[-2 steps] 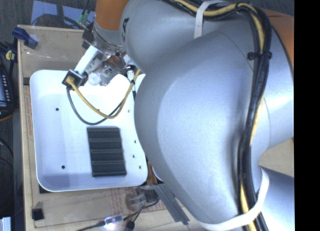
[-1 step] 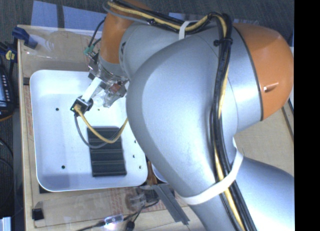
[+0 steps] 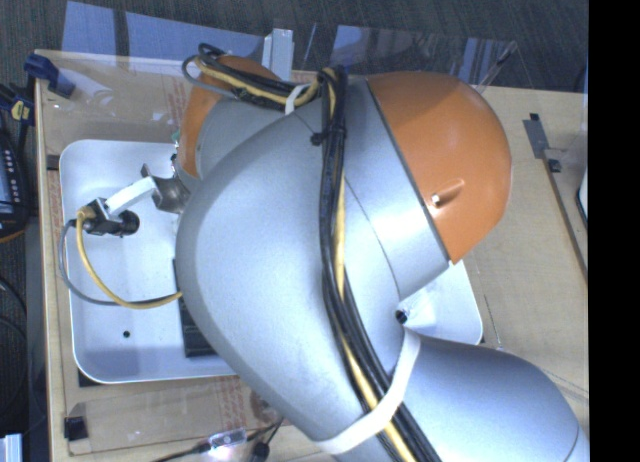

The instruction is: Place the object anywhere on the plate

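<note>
Object's whereabouts could not be told: the grey arm (image 3: 300, 280) with its orange band (image 3: 450, 160) loomed close under the camera and covered most of both bins. The plate was likewise not to be made out.

Of the left bin (image 3: 110, 350), the near-left part lay open to view. In it a yellow cable (image 3: 85, 285) looped round to a black fitting (image 3: 110, 222), with a white strip (image 3: 130, 193) running from there to a small metal part (image 3: 165, 188) that poked out from behind the arm. Whether that part belonged to the gripper was unclear, and whether the gripper was clenched or released could not be told.

A dark flat shape (image 3: 195, 335) showed at the arm's edge, mostly hidden. Of the right bin (image 3: 455, 315), a mere sliver appeared. The bench (image 3: 540, 240) was cut off at the right.
</note>
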You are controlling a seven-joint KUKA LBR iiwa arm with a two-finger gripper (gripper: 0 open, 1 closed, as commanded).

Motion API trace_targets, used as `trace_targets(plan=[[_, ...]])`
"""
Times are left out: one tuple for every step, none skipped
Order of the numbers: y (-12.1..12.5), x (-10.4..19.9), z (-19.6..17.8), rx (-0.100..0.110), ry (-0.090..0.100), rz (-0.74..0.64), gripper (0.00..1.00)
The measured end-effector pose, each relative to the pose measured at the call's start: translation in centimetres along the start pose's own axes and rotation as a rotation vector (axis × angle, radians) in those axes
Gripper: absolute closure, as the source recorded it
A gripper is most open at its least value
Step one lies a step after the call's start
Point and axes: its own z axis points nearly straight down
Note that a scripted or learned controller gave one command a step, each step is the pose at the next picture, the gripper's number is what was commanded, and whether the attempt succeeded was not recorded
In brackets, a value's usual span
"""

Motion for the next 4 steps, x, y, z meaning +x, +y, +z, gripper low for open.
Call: trace_targets(plan=[[6.2, 0.4, -9.8, 0.003, -0.007, -0.228, 1.0], [0.5, 2.8, -13.2, -0.003, -0.003, 0.013, 1.0], [-0.6, 4.1, -18.8, 0.0, -0.005, -0.206, 1.0], [3.3, 0.3, -27.5, -0.005, -0.001, -0.03, 1.0]])
